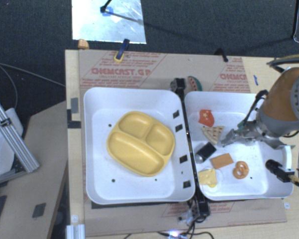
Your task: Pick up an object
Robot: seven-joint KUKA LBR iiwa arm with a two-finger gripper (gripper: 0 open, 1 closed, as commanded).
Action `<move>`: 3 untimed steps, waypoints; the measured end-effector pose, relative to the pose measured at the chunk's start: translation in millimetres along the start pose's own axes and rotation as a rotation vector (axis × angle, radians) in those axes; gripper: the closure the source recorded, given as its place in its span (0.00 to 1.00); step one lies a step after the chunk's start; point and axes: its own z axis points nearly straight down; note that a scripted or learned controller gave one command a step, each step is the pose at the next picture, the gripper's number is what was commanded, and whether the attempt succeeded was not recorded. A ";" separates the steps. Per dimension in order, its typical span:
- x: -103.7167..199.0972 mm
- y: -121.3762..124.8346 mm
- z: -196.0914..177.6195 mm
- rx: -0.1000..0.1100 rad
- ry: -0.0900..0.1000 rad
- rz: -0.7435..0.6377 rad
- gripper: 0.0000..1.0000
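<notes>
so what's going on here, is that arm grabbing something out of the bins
A grey robot arm reaches in from the right over the right bin, with its gripper low beside a waffle-like wedge. Nothing shows between its fingers, so no pick yet. Also in that bin lie a red piece, a black block, an orange-brown slab, a pretzel and a pale yellow piece. The left bin holds a yellow divided plate.

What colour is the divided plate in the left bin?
Pale yellow; the divided plate shows clearly in the camera view.
</notes>
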 end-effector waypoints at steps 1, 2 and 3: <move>22.9 -57.9 0.1 0.011 0.004 0.007 0.00; 21.5 -54.2 -11.1 0.004 0.001 0.005 1.00; 60.2 -50.3 0.2 0.007 0.003 0.001 1.00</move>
